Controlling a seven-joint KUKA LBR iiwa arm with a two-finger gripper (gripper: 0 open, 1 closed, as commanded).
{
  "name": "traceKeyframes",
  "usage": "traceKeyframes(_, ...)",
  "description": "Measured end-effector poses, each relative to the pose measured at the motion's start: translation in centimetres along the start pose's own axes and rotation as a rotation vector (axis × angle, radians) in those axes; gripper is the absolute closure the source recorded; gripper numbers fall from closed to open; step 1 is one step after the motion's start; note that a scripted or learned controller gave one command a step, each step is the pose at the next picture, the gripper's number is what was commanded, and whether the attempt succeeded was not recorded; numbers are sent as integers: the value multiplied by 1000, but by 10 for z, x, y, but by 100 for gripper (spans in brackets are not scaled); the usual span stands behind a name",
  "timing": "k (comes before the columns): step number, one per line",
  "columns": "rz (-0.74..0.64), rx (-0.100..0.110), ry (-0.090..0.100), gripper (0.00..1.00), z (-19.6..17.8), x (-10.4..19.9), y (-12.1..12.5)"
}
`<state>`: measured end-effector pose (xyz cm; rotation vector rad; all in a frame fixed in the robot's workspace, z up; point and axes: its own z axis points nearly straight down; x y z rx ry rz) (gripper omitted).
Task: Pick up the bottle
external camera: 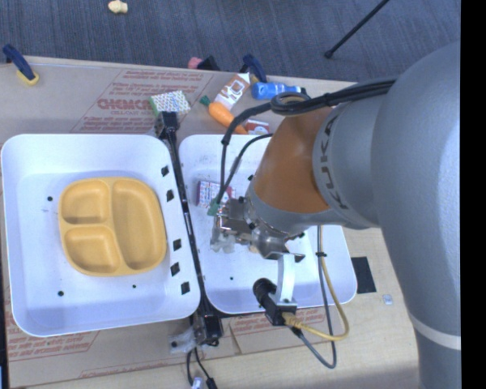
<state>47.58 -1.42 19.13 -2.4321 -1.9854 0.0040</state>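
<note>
Mustard-yellow divided plate (112,225) sits in the white bin (16,241) at the left of the frame. The bottle (229,97) at upper middle is white with an orange cap end. The desk (81,96) is tan cardboard with red print. Grey arm (413,177), orange band (296,164), yellow cable (324,331) at bottom.

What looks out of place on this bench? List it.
The white plastic bottle with the orange cap lies tipped on the cardboard behind the right white bin, outside both bins, beside a small blue object. A small yellow object sits on the grey floor beyond the bench.
</note>
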Motion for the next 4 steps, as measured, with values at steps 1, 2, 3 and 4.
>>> traceKeyframes(1, -344, 3, 1, 100, 0, -52, 10)
traceKeyframes(2, -693, 2, 1, 100, 0, -9, 2)
traceKeyframes(3, -717, -2, 0, 100, -37, 46, -9)
traceKeyframes(4, -954, -2, -2, 100, -52, 70, -14)
